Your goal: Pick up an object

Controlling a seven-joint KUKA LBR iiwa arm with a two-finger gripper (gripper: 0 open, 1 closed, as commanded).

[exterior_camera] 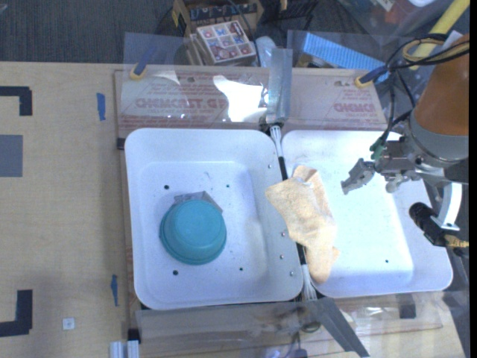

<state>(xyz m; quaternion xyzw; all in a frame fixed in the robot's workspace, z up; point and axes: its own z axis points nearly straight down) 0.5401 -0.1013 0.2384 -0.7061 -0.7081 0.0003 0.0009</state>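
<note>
Two white bins [149, 155] sit on the bench. Right of the cloth [307, 218], the gripper [373, 176] hangs spread and empty. Approach step, I judge: next it must descend onto the cloth.

arm [447, 110] cropped at right edge — hand [373, 176] blurred

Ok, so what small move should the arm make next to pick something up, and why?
Probably shift the gripper left and down toward the yellow cloth. The cloth drapes over the divider between the bins, the nearest object, and the gripper hangs beside it over the right bin.
</note>
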